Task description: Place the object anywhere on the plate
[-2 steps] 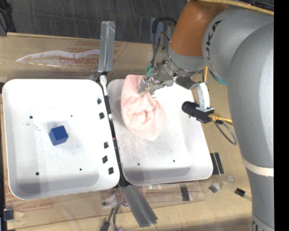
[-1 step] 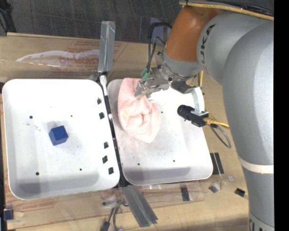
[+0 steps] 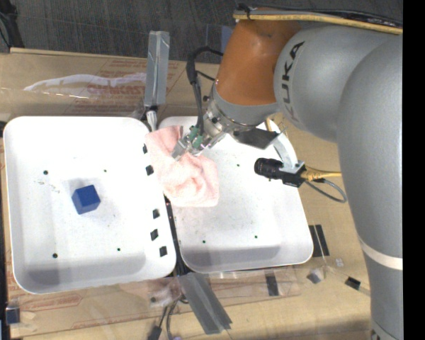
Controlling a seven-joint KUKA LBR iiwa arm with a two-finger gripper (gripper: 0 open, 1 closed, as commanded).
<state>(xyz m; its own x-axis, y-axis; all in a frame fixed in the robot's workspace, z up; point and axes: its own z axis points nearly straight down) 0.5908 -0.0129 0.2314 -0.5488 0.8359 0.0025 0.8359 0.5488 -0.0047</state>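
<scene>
**benchwatcher:** While the arm [image 3: 319,69] is stretched in from the right, can the pincer's state be made out at all?

**binlurker:** Kinda. The gripper [image 3: 192,142] is seen at the far left corner of the right bin [image 3: 269,225], pressed down into a pink cloth [image 3: 191,176]. Folds of the cloth are bunched up around the fingertips, so it looks like the fabric is being pinched, fingers closed on it. The exact gap can't be judged though, too small and partly buried.

**benchwatcher:** And where is the cloth placed, exactly?

**binlurker:** It's crumpled along the left side of the right bin, with one edge draped over the rim toward the left bin [image 3: 28,211]. Most of it is still resting on the bin floor.

**benchwatcher:** Anything else spotted?

**binlurker:** A small blue cube [image 3: 86,198] is sat in the left bin, left of middle, well apart from the cloth. Cardboard [image 3: 64,76] is laid under both bins, at the far side.
</scene>
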